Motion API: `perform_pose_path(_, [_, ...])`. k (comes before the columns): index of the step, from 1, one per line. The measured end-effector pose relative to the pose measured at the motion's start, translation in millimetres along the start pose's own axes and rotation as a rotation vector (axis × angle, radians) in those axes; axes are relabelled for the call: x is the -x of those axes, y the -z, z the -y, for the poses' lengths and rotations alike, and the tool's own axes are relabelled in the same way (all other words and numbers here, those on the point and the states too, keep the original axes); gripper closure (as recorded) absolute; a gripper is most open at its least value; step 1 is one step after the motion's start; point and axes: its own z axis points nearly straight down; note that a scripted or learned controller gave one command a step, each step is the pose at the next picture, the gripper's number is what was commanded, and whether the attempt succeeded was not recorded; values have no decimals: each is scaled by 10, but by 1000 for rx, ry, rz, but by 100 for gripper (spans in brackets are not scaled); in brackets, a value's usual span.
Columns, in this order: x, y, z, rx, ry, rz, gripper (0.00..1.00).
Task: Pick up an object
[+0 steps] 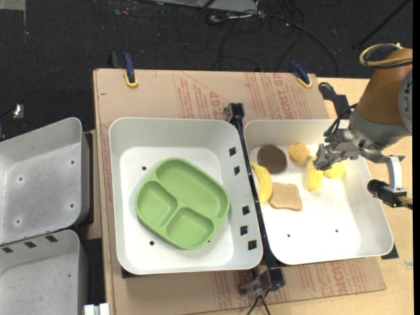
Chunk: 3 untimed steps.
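Observation:
The right bin [341, 241] holds several toy foods: a brown round patty [271, 158], an orange-yellow lump [299, 152], a banana [263, 181] by the divider, a tan toast slice [286, 196], a corn cob [314, 178] and a yellow piece [335, 170]. My gripper [325, 157] reaches in from the right and hangs low just above the corn cob's upper end, between the lump and the yellow piece. Its fingertips are dark and merge with the wrist, so their state is unclear.
The left bin [125, 176] carries a green three-compartment plate [182, 203]. A black divider [246, 176] runs between the bins. The near half of the right bin shows bare white floor. Grey trays [39, 176] lie off the bench at left.

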Motion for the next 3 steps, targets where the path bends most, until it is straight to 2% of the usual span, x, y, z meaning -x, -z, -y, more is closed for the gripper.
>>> perform_pose_path(1, [23,641,-26,5,1,1,100])
perform_pose_path(2, [23,737,-33,1,1,0,100])
perform_pose_path(3, [-589,788,102,-2,7,-3,100])
